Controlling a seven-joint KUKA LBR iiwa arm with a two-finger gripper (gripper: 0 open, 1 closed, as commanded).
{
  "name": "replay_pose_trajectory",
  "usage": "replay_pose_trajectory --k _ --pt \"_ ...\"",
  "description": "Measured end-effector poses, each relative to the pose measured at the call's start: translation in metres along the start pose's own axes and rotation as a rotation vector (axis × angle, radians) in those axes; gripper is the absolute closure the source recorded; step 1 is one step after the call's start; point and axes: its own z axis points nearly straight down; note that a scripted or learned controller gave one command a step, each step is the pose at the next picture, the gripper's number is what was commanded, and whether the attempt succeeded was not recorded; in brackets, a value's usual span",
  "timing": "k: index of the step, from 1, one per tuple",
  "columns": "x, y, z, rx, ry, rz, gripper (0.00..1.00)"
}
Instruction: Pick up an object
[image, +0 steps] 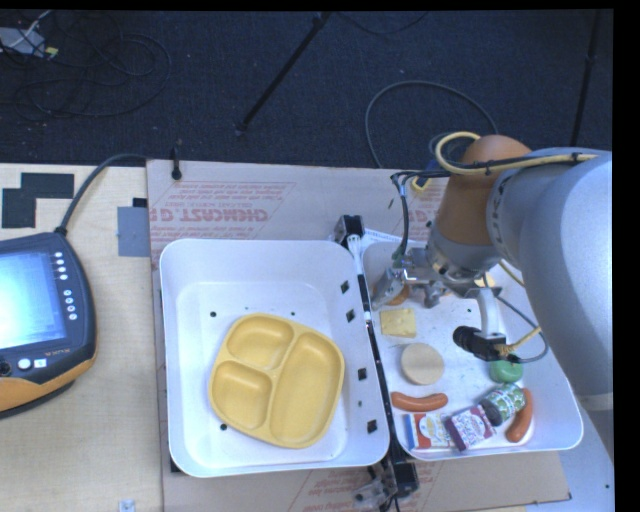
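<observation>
The gripper (412, 283) hangs low over the far end of the right bin (560, 425), and whether its jaws are apart or together cannot be told, since the wrist and cabling cover them. Just beside the jaws, toward the camera, lies a yellow cheese wedge (398, 322), and past it a round cracker (422, 363) and a sausage (419, 402). A small reddish item at the jaws is half hidden. The arm's grey body cuts off the bin's right side.
</observation>
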Motion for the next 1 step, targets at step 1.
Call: replay_pose_trajectory --k 1 --pt "0.0000 0.0005 -0.0001 -0.001 -0.001 -0.003 0.00"
